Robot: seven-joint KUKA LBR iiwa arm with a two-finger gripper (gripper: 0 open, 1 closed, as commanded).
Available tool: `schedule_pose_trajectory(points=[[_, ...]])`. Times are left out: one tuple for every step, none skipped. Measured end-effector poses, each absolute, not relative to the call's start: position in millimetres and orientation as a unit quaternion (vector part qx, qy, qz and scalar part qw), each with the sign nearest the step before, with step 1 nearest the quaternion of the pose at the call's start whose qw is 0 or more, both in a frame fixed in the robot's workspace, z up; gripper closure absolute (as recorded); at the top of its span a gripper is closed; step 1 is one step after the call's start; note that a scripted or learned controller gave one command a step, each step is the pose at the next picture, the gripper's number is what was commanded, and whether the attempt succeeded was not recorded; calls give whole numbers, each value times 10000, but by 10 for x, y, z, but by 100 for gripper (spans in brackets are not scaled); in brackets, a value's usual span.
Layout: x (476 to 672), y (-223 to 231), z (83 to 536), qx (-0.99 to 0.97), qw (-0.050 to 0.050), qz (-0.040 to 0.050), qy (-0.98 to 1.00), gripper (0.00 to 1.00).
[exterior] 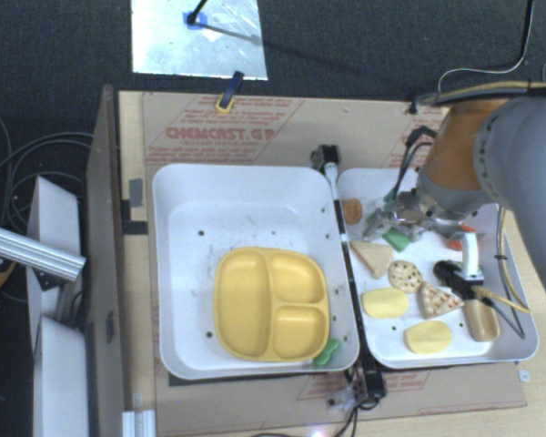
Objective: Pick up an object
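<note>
View: camera view, looking down on the bench at a slant
Left bin: holds a yellow divided plate lying flat towards its near right corner
Left bin, near right corner: a small green item touches the plate's rim
Right bin: holds a scatter of toy food pieces
Arm: grey with an orange band, reaching in over the right bin's far right corner
Gripper: low over the far left part of the right bin; whether it is apart or together, cannot tell
Object nearest the gripper: a green piece, just beside the gripper on its near side; not seen to be held
Far left edge of right bin: a round brown biscuit, near the gripper
Middle of right bin: a pale wedge, a round speckled cracker and a pizza slice
Near part of right bin: two yellow ovals, one towards the left edge, the other by the near edge
Near right corner of right bin: a tan bread-like piece
Right side of right bin: a small red piece, too small to identify
</note>
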State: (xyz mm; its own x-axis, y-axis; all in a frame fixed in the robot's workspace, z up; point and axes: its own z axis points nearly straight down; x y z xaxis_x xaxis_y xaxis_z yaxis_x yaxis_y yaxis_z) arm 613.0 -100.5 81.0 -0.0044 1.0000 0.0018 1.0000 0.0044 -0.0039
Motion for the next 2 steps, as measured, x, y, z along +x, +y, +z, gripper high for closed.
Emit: schedule_pose_trajectory(points=[[5428, -1571, 870, -7085, 17, 7, -7057, 0], [5598, -1976, 1398, -7076, -40, -9, -7066, 0]])
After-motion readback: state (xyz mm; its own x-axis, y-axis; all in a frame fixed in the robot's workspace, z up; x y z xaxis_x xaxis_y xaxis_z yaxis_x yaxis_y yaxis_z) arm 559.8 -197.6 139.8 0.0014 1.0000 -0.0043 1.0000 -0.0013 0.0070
